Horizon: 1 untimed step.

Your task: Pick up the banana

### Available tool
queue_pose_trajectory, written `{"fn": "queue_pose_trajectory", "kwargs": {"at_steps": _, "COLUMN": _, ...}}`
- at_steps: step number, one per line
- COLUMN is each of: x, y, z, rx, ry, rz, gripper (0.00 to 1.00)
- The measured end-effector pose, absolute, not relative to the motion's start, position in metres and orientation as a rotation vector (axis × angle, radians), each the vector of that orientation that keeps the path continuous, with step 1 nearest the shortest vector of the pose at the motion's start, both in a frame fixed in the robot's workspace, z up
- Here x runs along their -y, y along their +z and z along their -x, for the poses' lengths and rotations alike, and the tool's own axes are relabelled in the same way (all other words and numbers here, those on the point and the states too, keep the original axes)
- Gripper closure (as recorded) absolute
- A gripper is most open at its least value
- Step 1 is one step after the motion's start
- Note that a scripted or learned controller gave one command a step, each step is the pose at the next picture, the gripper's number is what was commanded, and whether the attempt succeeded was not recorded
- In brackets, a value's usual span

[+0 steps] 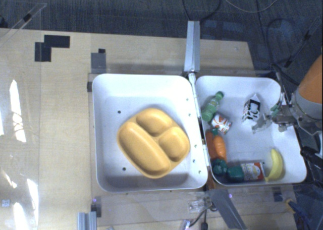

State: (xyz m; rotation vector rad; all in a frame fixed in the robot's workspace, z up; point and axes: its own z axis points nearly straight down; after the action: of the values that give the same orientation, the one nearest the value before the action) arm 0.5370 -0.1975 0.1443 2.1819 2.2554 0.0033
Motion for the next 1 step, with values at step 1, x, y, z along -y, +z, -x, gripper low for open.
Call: {"fn": "queue_pose_trajectory", "kwargs": {"at_steps": 1, "x": 0.2062, "y": 0.0885, "z": -0.4905, "rx": -2.438, "ry": 0.008, "rz": -1.966, "gripper": 0.0}}
